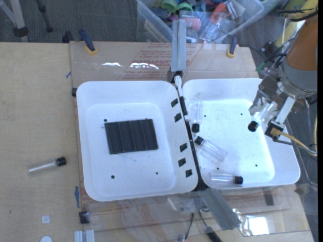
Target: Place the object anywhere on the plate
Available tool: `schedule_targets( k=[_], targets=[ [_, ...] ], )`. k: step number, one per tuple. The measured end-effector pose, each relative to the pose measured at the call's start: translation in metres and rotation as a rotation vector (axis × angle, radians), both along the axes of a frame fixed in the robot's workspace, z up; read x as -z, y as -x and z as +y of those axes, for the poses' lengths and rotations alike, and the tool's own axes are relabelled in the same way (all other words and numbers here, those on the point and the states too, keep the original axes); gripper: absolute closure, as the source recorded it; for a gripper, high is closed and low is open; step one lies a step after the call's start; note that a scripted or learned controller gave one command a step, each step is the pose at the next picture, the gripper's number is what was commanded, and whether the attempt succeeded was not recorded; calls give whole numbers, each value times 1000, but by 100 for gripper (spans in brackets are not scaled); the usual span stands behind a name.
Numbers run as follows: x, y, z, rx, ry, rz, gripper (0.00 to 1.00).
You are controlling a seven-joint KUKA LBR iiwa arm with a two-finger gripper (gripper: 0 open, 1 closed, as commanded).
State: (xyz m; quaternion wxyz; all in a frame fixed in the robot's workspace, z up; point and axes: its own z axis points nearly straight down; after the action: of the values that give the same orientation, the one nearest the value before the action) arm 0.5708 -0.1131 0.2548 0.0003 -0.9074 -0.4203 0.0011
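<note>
From the camera above, two white bins sat side by side on the tabletop (35, 110). The left bin (86, 135) had a dark plate (131, 135) with ridges lying flat near its middle. The right bin (282, 173) had three little clear tubes with black caps. One tube (194, 116) lay close to the wall between the bins. A second tube (209, 149) lay a bit lower, tilted, near the first. A third tube (226, 178) lay along the near edge of that bin. All three were in the right bin, well apart from the plate.

The grey and orange arm (303, 54) came in from the right and hung over the right side of the right bin. A small round black thing (252, 126) showed right at the tip of the jaws. I could not tell if the jaws were open or shut, or if they held it.

Another tube (46, 165) lay on the bare tabletop to the left of the bins. A clear box (202, 6) full of bright toys stood behind the bins.
</note>
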Motion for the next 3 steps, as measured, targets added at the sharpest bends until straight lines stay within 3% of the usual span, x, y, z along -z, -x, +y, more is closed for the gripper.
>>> schedule_targets(
  k=[1,2,3],
  targets=[
    [12,-20,58,177,1,0,100],
    [7,-56,120,458,1,0,100],
    [36,-23,179,670,1,-1,100]
  ],
)
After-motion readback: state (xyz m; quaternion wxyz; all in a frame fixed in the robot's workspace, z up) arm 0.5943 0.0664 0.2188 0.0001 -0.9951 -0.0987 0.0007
